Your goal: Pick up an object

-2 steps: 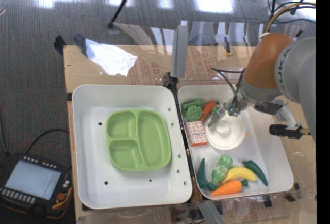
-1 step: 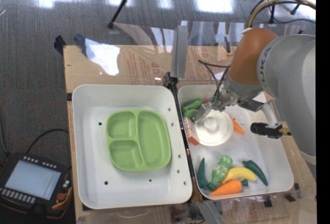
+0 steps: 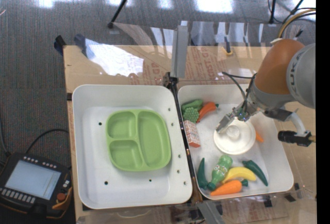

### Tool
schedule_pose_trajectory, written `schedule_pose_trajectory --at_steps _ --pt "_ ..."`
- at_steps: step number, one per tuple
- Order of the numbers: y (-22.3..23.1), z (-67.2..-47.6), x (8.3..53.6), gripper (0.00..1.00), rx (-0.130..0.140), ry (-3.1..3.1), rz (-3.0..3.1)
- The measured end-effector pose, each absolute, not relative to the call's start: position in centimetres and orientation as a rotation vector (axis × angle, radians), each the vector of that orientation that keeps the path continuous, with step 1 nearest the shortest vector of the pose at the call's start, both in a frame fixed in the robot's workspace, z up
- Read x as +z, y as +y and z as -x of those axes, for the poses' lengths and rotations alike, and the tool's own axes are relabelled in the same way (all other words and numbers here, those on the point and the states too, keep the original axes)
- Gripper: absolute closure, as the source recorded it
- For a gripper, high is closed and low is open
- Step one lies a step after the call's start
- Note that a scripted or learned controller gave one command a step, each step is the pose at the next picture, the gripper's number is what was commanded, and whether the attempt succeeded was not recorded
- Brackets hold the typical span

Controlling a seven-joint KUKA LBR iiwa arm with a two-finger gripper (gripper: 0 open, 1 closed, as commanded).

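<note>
Well left of the gripper (image 3: 233,118), a green three-compartment plastic plate (image 3: 138,140) lies in the left white bin (image 3: 82,114). Nearer, left of it, a small red-and-white carton (image 3: 193,133) lies beside green and orange toy vegetables (image 3: 198,109). The gripper hangs over a round white dish (image 3: 235,138), which its fingers partly hide; how far they are open cannot be made out, nor any grasp. Below it lie a yellow toy banana (image 3: 238,173) and an orange toy carrot (image 3: 226,188).

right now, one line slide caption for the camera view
Arm's gripper poised over a white plate among toy vegetables in the right bin; green divided tray sits in the left bin.
</note>
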State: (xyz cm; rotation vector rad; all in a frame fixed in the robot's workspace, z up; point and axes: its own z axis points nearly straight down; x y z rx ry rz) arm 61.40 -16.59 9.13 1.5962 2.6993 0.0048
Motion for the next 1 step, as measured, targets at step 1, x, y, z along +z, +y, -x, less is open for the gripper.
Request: schedule_pose_trajectory --at_steps 1 --pt "-11.56 -64.69 9.01 0.0 0.004 2.525 -1.861"
